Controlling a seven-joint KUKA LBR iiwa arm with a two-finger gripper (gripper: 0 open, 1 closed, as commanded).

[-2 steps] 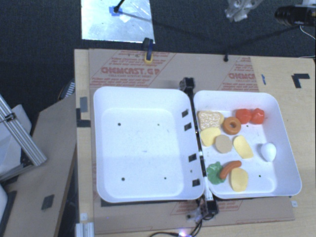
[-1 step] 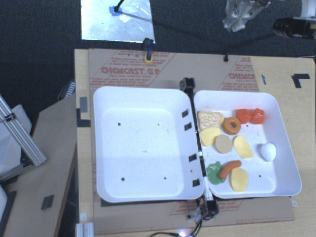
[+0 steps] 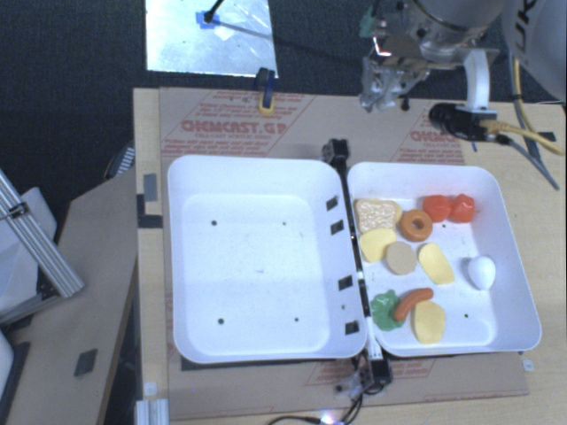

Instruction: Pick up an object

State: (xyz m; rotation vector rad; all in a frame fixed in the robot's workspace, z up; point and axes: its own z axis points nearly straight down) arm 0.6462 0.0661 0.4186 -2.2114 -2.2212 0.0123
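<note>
Toy foods (image 3: 416, 268) crowd right bin (image 3: 509, 237), left edge

White bins (image 3: 257, 171); brown board (image 3: 230, 122) with red print. Orange ring (image 3: 415, 226), red pieces (image 3: 448, 208), yellow slices (image 3: 429, 322), white egg (image 3: 481, 273), green leaf (image 3: 384, 309), speckled tan toast (image 3: 377, 212).
</note>
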